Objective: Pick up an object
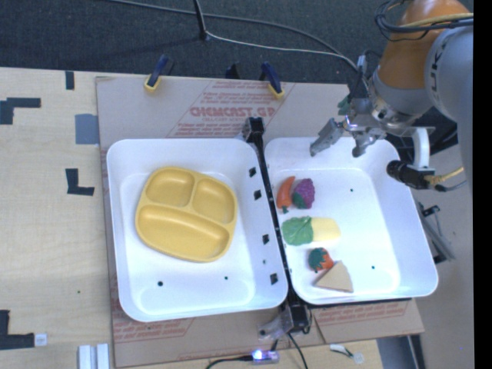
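My gripper (340, 142) hangs open above the far edge of the right bin (400, 229), with nothing between its two spread fingers. In that bin's left part lie several toy foods: an orange carrot (285, 192), a purple grape bunch (304, 193), a green leafy piece (297, 230) beside a yellow piece (325, 230), a small red and green piece (320, 260), and a tan wedge (334, 277). All of them lie below and left of the gripper, apart from it.
The left bin (127, 275) holds a yellow divided plate (185, 213). A black clip strip runs along the seam between the bins (265, 206). Blue and yellow clamps (156, 74) (270, 79) hold the cardboard at the back. The arm (419, 48) stands at the upper right.
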`<state>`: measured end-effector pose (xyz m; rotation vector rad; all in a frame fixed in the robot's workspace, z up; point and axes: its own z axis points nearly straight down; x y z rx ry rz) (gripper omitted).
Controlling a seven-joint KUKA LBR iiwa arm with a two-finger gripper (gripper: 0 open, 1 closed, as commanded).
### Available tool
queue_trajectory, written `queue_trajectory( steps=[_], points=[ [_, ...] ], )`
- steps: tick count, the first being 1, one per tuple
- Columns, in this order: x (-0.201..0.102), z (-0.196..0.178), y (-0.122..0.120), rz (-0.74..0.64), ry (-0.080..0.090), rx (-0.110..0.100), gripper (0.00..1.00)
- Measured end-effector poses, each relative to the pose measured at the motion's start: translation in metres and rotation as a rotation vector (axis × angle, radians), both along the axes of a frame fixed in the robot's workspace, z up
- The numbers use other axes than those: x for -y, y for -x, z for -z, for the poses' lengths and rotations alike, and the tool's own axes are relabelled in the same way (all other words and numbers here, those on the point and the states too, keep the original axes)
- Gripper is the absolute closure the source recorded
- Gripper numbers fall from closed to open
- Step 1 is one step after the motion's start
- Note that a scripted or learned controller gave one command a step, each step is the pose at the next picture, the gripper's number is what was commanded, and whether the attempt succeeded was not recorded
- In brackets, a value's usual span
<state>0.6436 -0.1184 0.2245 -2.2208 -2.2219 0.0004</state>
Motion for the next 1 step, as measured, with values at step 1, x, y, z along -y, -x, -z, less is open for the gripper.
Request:
queue_trajectory(
  steps=[1],
  points=[
    [0.0458,0.017,0.037,0.038,0.001,-0.002,0.0]
  ],
)
